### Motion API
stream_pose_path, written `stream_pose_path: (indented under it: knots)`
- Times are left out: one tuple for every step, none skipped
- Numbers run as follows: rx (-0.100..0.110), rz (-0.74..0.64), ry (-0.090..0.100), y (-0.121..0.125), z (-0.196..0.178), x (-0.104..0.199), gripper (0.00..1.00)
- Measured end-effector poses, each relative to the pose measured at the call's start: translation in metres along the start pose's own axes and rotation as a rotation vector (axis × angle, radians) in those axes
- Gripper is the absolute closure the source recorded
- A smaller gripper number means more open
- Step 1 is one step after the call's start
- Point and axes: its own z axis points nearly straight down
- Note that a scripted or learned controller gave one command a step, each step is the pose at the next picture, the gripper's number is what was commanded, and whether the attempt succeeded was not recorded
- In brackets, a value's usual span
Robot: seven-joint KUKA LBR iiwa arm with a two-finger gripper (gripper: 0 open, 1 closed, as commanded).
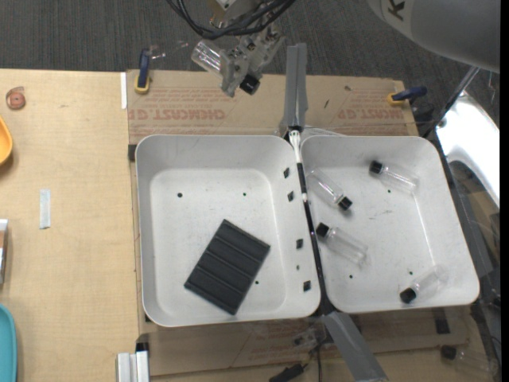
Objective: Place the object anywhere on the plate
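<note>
While raised beyond the bins, gripper grips clear vial, tilted.

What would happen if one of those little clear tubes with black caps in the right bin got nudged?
Each clear vial lies on its side and looks round, so it would probably roll across the right bin. It looks thin-walled and small, so likely light and perhaps fragile. Its smooth clear surface may slip from a grip.

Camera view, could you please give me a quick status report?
Gripper high above left bin's far edge, clear plastic vial at its fingers. Flat black ribbed plate lies in left white bin. Path unobstructed.
</note>
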Motion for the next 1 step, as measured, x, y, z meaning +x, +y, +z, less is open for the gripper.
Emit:
stream_pose_path:
  knots:
    - [0.003,0.008,-0.005,-0.0007,-0.0083,0.0021,1.00]
